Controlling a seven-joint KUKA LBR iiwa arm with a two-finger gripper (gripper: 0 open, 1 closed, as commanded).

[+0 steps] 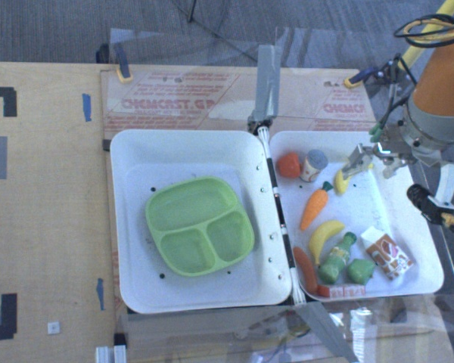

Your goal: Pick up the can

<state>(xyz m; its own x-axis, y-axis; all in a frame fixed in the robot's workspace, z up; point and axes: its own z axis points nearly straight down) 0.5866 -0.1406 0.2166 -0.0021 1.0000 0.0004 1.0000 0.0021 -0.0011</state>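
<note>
Over the upper right part of the right-hand shallow white bin [420,274] hangs the metal pincer [369,159] of the grey arm with its orange band [439,82]; whether the pincer is clenched or released cannot be told from this slant, and nothing is seen gripped in it. Just beside the pincer, toward the left, a small yellow curved toy piece [340,181] lies on the bin floor. Further left stands the small cylindrical can with a grey-blue top and pale label [314,164], near the bin's upper left corner and apart from the pincer. A round orange-red toy fruit [289,165] sits right beside the can. Below them lie an orange toy carrot [313,207], a yellow toy banana [324,237], a green plastic bottle [337,258], a green toy pepper [359,270] and a white and red carton [388,254]. A red toy piece [303,268] lies along the bin's left wall. Left of this, the other shallow white bin [129,172] holds a light green divided plastic tray [200,225]. Both bins rest on the tan surface [45,203]
</note>
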